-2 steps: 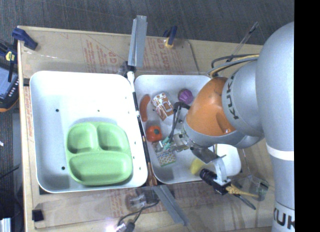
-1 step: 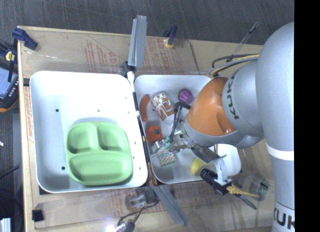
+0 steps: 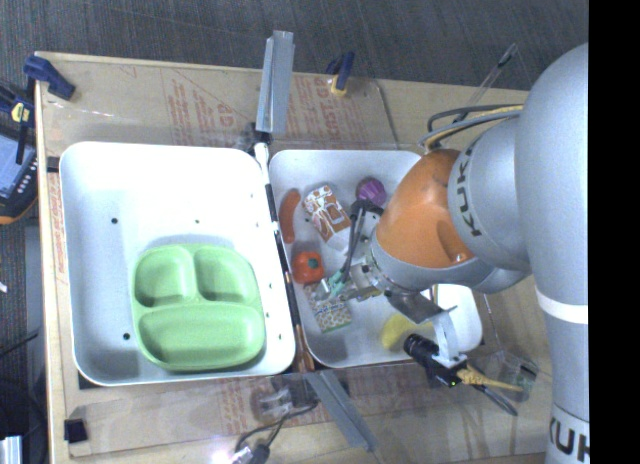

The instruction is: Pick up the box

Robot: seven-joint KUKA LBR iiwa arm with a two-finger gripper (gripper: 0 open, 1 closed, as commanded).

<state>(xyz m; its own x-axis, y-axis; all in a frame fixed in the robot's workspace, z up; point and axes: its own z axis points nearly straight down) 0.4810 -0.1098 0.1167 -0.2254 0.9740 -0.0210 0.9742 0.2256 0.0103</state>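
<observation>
Clearly lying loose, the box (image 3: 325,210) sits tilted near the far end of the right bin (image 3: 330,354), between a sausage (image 3: 288,214) and a purple ball (image 3: 371,190). It is small, printed brown and white. The gripper (image 3: 338,287) hangs nearer the camera, beside a tomato (image 3: 307,267) and over a printed packet (image 3: 334,315). Whether it is open or closed, I cannot tell.

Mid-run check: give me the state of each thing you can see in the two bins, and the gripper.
Green tray: flat in the left bin, compartments bare.
Box: lying in the right bin, not gripped.
Small carton: lying flat by the gripper.
Tomato: resting by the divider.
Sausage: lying along the divider.
Purple ball: resting near the far wall.
Yellow item: partly under the arm.
Gripper: low over the carton.
</observation>
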